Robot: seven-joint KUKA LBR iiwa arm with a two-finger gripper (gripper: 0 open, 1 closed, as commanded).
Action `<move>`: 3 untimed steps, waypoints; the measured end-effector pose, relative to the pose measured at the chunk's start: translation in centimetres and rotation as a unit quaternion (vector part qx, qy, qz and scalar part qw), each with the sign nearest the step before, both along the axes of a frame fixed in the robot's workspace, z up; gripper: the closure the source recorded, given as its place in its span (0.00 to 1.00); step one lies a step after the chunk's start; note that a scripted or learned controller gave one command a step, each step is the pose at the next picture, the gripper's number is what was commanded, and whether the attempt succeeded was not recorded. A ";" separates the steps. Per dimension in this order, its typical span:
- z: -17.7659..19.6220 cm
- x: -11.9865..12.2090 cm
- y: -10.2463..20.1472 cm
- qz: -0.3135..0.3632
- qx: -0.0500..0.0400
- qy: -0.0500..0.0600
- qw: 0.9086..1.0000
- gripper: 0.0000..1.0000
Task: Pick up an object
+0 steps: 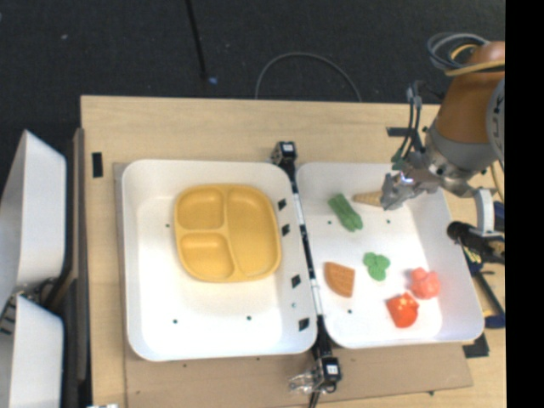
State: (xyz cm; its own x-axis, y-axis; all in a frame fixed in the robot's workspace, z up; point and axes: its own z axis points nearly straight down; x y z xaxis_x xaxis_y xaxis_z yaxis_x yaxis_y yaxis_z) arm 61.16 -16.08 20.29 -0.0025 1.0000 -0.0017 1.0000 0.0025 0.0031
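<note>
Camera view, from above and at a slant: the arm [463,117] comes in from the right, grey with its orange band, and its upper part is cut off at the side of the picture. The gripper [393,192] is down over the far part of the right bin [442,228]; its tip is a grey blur, and whether it is parted or closed on anything I cannot tell.

Right at that tip lies a tan cone-shaped piece [367,198], narrow end pointing left; its right end runs in under the gripper and is hidden, so touching or merely beside I cannot say.

Just left of it is a long green piece [346,212], lying at a slant. Nearer the camera come a small knobbly green piece [376,266] and an orange wedge [340,279] close to the bin's left wall. Towards the near right corner are a pink lump [425,283] and a red lump [403,310], just beside each other; what either is meant to be is too small to make out.

Over to the left bin [144,253]: one yellow tray [228,232] with three compartments sits flat, a little far of the middle. Both bins rest on the pale wooden bench [170,126].

At the left edge, white boxes [34,211] are cut off by the frame.
</note>
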 end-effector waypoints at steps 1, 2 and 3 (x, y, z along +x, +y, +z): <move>0.1 1.0 5.1 0.000 0.000 0.000 1.000 1.00; -0.1 1.1 9.7 0.001 0.001 0.002 1.000 1.00; 0.3 1.7 15.6 0.002 0.001 0.001 1.000 1.00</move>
State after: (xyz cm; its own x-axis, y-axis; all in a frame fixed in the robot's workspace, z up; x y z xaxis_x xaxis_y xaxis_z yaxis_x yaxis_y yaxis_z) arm 62.90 -0.46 20.55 -0.0064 1.0000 0.0007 1.0000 0.0064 0.0016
